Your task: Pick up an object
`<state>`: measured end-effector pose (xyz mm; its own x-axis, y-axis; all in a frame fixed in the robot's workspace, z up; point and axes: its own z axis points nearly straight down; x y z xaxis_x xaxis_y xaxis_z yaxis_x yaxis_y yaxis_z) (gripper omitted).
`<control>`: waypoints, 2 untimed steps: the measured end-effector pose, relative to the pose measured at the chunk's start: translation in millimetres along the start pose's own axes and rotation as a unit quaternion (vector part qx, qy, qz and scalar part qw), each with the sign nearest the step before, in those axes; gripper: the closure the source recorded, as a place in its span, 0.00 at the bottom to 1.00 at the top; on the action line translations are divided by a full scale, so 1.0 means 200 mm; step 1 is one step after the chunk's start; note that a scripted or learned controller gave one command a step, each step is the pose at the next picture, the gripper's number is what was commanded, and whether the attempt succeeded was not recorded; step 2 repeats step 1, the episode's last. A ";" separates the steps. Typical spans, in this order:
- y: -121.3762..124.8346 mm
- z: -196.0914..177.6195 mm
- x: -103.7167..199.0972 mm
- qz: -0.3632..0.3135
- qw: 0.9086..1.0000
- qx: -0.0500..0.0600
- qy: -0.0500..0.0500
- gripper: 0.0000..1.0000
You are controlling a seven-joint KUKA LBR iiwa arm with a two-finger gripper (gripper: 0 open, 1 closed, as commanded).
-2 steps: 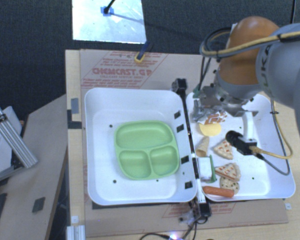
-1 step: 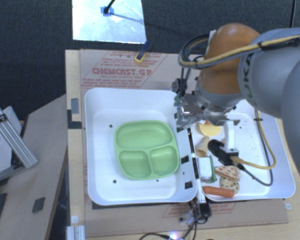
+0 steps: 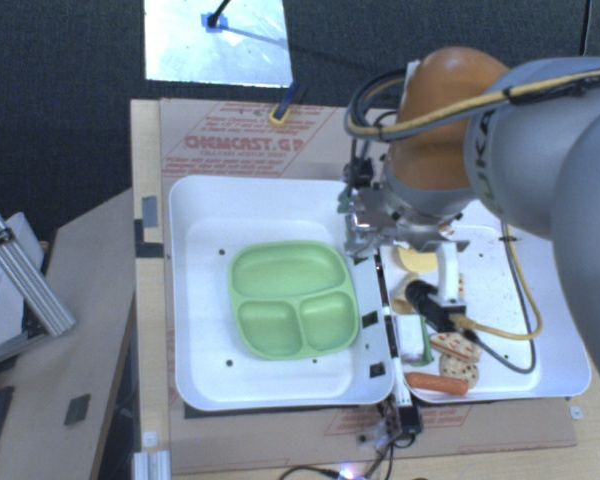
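Note:
My gripper (image 3: 361,236) hangs low over the divider between the two bins, at the top right corner of the green divided plate (image 3: 290,298) that lies in the left bin (image 3: 195,268). In the right bin (image 3: 555,363), just right of the gripper, lies a pale yellow round piece (image 3: 416,259). Closer to the front edge are a small green and white item (image 3: 412,337), a speckled toy slice (image 3: 456,349), a round cookie (image 3: 461,372) and an orange carrot-like stick (image 3: 438,383). The arm's bulk hides part of the right bin.
A cardboard sheet (image 3: 245,138) lies under the bins, with a shiny metal plate (image 3: 218,28) behind it. An aluminium rail (image 3: 15,268) stands at the far left.

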<state>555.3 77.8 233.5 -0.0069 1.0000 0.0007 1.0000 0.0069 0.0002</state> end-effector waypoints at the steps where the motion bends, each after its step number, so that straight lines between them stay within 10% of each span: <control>1: 0.03 0.01 -0.04 0.003 1.000 -0.001 0.000 1.00; 2: 0.03 0.01 -0.04 0.003 1.000 -0.001 0.000 1.00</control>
